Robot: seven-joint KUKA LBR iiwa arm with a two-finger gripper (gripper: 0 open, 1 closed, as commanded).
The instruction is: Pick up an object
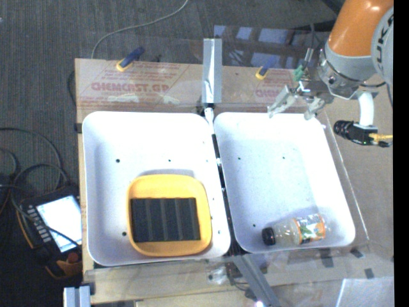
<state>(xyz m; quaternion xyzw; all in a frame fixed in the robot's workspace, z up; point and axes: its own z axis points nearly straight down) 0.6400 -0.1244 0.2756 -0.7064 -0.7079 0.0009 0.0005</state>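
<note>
Hanging above the far edge of the right bin [332, 171], the gripper [293, 106] shows its two pale fingers [278, 105] spread wide apart, splayed outward with a clear gap between them and nothing held in that gap; the tips touch no object. Arm [361, 24]: grey with an orange band, entering from the upper right corner. Right bin contents: one clear plastic bottle [297, 230] with a black cap and an orange-and-green label, lying on its side near the front wall, cap pointing left, well apart from the gripper. Left bin [102, 146] contents: one yellow tray-like object [170, 217] with a dark ribbed insert, resting flat toward the front. Both bins sit side by side, rims touching, on a cardboard sheet [137, 88] with red lettering. Off the bench at left: a small screen device [54, 219] on the dark carpet.
</note>
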